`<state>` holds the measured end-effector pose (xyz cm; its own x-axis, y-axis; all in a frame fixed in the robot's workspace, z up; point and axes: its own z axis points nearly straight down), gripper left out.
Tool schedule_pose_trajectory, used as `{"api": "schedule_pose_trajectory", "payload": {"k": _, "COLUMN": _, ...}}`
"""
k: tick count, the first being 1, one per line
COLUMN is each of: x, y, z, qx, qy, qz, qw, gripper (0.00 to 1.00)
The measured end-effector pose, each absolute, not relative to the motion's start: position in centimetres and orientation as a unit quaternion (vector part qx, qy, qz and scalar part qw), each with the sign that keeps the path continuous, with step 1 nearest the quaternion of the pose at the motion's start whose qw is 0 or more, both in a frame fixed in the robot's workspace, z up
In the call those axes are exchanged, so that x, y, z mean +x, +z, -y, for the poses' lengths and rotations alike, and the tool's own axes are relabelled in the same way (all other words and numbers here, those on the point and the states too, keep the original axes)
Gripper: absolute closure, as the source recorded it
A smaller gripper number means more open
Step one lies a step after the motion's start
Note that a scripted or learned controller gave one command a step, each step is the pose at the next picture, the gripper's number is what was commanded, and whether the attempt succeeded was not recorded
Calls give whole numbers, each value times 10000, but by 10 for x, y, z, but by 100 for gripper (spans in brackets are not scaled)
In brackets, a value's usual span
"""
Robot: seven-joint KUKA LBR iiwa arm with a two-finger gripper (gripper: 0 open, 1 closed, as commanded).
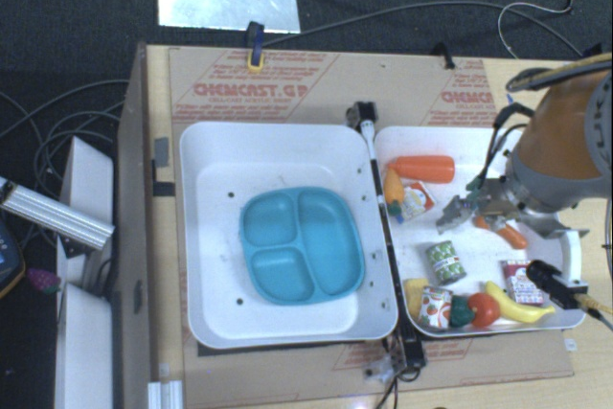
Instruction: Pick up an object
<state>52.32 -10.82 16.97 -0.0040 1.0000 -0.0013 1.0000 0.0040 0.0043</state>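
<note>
Cardboard-topped bench (287,77), two shallow white plastic bins: you have the grey two-finger gripper (458,211) over the right bin (460,141). Finger state: cannot tell. Green-labelled can (444,261) near the front edge looks its likeliest target.

Grey arm (560,170), broad orange band above wrist, black cables looping alongside, grey metal gripper (458,213).

Single fixed camera, high above the bench (287,72), angled down, both bins fully framed
</note>
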Motion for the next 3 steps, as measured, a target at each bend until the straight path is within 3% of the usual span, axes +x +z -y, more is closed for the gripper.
{"api": "schedule_pose_trajectory", "payload": {"k": 1, "x": 517, "y": 84, "z": 89, "qx": 7063, "qy": 7, "qz": -7079, "qw": 6, "gripper": 0}}
{"api": "schedule_pose_trajectory", "payload": {"k": 2, "x": 517, "y": 95, "z": 89, "qx": 7056, "qy": 10, "qz": -7086, "qw": 9, "gripper": 100}}
{"api": "schedule_pose_trajectory", "payload": {"k": 3, "x": 551, "y": 185, "z": 3, "qx": 7054, "qy": 20, "qz": -7088, "qw": 7, "gripper": 100}}
